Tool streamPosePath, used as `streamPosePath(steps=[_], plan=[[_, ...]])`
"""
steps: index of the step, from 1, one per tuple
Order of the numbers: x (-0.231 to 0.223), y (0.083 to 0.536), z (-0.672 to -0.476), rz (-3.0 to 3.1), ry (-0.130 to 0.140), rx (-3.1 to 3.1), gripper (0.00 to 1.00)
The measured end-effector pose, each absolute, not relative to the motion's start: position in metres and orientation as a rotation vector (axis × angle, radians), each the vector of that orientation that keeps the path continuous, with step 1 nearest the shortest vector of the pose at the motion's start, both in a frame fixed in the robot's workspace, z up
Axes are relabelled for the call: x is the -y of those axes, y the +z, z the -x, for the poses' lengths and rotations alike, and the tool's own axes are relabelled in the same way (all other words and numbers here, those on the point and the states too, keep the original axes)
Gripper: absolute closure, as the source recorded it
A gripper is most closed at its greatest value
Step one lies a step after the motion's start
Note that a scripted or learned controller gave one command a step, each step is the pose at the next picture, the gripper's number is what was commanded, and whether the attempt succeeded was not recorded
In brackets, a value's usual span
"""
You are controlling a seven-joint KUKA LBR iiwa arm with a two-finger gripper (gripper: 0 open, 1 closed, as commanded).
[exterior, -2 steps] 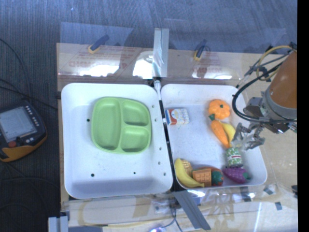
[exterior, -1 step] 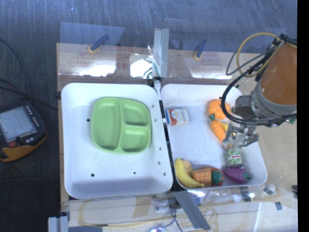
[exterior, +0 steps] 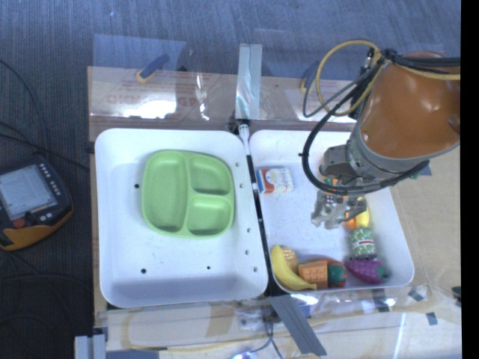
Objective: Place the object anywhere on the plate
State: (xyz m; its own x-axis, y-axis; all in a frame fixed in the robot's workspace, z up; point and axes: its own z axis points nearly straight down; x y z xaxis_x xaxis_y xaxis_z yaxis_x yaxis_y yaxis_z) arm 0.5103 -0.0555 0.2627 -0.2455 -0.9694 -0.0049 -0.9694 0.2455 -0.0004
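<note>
Green is the plate (exterior: pixel 187 193), a moulded plastic tray with three compartments, lying flat in the middle of the left bin (exterior: pixel 112 275), which takes up the left half of the table. Right of the divider, in the right bin (exterior: pixel 288 226), a small white carton (exterior: pixel 275 179) with orange print lies near that bin's far left corner. Along its near edge a row of toy food runs rightward: a yellow banana (exterior: pixel 285 269) in the near left corner, an orange block (exterior: pixel 315 272) touching it, then a purple piece (exterior: pixel 367 270) toward the near right corner, with a green-and-white can (exterior: pixel 361 241) just behind it. The claw (exterior: pixel 331 214) hangs low over the middle of the right bin, close to a small yellow-and-orange piece (exterior: pixel 361 219) at its right side; whether its jaws are wide, narrow or closed on anything cannot be told, since the wrist hides them. Which item is the task's thing is not certain; judging by the claw's position, it is probably that small piece or the can beside it. Either looks like light, hollow, rigid plastic with a smooth, rather slippery skin, likely to squirt out of an off-centre pinch. A hold across the narrow middle seems safest, and crowding neighbours could be nudged.
</note>
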Motion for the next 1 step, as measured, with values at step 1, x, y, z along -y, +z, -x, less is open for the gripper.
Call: streamPosePath(steps=[1], plan=[[0.0643, 0.2688, -0.4847, 2.318, 0.004, -2.116, 1.00]])
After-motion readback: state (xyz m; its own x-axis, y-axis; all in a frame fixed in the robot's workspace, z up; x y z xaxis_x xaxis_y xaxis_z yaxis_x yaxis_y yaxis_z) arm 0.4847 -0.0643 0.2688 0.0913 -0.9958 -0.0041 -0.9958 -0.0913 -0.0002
